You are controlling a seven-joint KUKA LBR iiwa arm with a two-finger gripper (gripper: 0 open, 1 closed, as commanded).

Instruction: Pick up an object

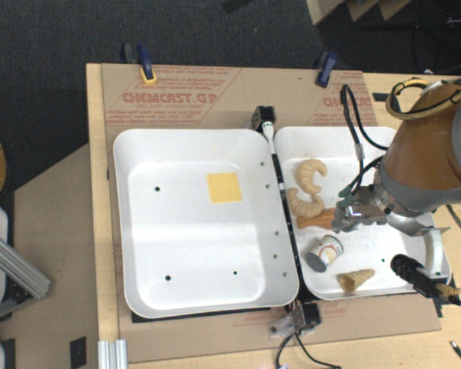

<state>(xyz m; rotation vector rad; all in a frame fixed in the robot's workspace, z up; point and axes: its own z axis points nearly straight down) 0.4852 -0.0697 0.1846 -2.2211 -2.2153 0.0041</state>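
The left bin (138, 206) offers broad open floor, with a flat yellow square (223, 187) lying alone near its upper middle. The right bin (384, 283) is crowded: two curled pastries (310, 183) and an orange piece (313, 221) sit along the dividing wall, a small can (323, 252) and a cone (356, 280) below. The arm (426, 160) overhangs its right half.

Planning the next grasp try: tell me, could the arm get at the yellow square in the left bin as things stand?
Probably yes. The yellow square lies flat and alone on the left bin floor, with nothing over or beside it. The gripper sits low in the right bin, so it would have to rise over the shared rims first.
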